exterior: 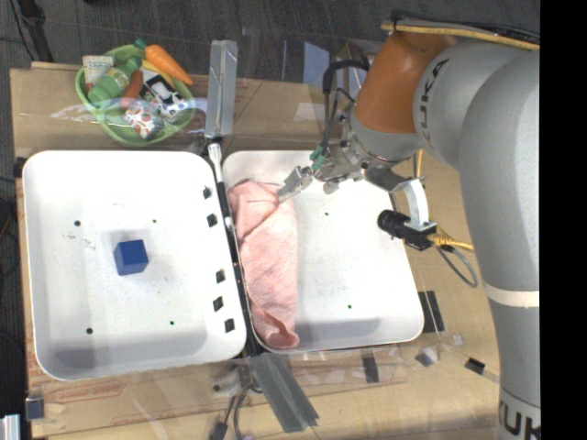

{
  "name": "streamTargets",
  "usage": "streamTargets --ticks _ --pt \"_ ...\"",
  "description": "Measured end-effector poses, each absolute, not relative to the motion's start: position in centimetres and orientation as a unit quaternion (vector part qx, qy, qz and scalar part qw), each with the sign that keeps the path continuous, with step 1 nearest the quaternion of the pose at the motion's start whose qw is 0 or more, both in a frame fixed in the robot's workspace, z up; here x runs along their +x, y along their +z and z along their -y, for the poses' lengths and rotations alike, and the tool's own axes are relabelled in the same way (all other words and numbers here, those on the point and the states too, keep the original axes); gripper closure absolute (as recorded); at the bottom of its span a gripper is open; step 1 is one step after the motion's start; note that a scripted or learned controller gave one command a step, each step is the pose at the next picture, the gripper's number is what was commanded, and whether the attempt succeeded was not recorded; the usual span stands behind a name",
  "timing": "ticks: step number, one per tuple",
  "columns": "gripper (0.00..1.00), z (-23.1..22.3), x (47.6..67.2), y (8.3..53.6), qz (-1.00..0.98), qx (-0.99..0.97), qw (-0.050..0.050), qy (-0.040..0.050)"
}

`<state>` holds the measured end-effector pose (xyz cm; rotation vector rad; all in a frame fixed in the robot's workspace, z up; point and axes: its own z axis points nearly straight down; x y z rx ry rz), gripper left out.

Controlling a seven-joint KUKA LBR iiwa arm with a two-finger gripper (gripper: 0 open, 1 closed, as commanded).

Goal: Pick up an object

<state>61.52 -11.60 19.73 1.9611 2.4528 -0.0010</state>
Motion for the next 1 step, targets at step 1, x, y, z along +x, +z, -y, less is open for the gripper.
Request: streamTargets --ticks 1 --pt "0.00 10.36 65.66 9.11 -0.796 0.605 -0.001 -0.0008"
